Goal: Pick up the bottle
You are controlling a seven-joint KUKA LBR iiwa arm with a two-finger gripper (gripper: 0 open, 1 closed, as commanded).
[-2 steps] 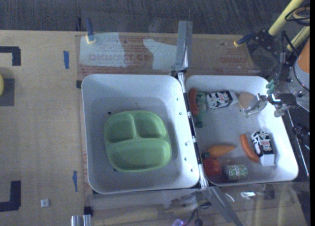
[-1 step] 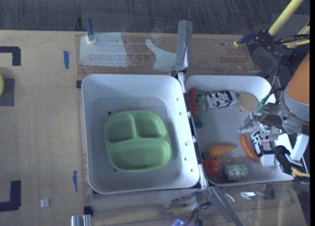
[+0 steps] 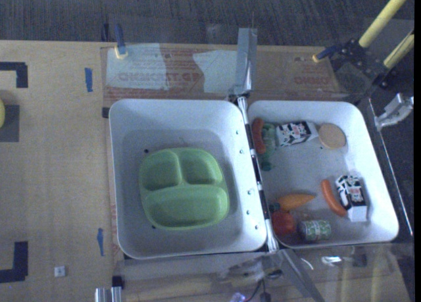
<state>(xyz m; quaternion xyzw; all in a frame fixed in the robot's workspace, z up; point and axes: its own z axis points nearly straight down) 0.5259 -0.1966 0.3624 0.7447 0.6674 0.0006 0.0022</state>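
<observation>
Bottle is our best reading of the cow-patterned container with a red label and a white end. It lies on its side near the right wall of the right bin, white end toward the near rim. Its shape is soft in this view, so we cannot be sure it is not a carton.

A second cow-patterned container lies on its side toward the far wall, well apart from the first, and looks boxier. An orange sausage shape lies just beside the bottle on its left; we cannot tell whether they touch. A tan disc sits near the far wall. A carrot lies toward the dividing wall. In front of it a red piece and a green-labelled can rest by the near rim. A red and green item is pressed against the dividing wall, too blurred to name.

The left bin holds a green divided tray. Both bins stand on the bench.

At the right edge, just outside the right bin's far corner, a pale grey piece may be the hand. It is cut off by the frame, well apart from the bottle. We cannot tell whether it is open or closed, or how the arm is posed.
</observation>
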